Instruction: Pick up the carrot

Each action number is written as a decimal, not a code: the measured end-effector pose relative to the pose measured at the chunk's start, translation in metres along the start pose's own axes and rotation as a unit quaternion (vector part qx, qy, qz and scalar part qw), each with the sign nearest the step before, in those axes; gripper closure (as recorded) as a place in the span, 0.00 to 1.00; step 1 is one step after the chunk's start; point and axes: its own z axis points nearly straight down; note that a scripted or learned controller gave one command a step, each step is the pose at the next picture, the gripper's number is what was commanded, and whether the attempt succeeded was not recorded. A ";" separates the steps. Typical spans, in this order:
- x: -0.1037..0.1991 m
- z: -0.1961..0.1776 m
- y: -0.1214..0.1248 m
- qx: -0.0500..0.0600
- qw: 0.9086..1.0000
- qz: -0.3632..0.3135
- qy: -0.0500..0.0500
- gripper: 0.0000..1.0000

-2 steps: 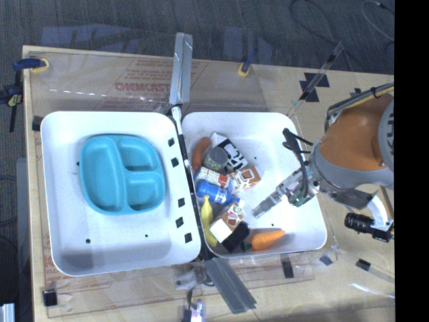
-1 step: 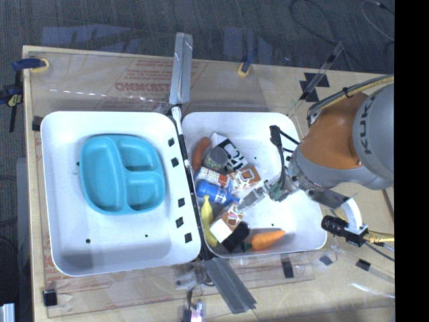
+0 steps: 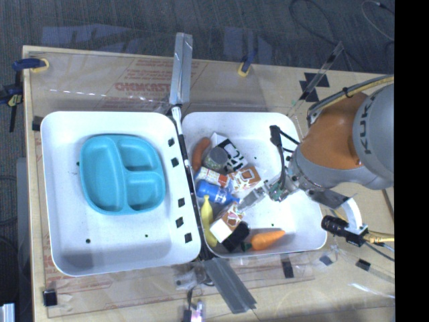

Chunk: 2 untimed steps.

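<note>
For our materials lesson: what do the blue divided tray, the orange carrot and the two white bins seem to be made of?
Blue divided tray: likely moulded plastic, smooth with a soft sheen. Orange carrot: probably a plastic toy, evenly coloured and slightly glossy. White bins: apparently plastic, with rounded corners and a matte finish.

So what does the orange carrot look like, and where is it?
The small orange toy-like carrot is smooth, probably plastic, and gets thinner toward its right tip. It lies flat on its side on the floor of the right shallow white bin, close to the near wall. Its thick left end touches a black block in the pile of toys. The pincer sits farther back over the pile, not on the carrot.
</note>
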 end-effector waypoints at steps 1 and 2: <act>-0.008 -0.004 -0.023 0.000 1.000 0.029 0.000 0.00; -0.009 -0.055 -0.023 -0.002 1.000 0.019 -0.002 0.00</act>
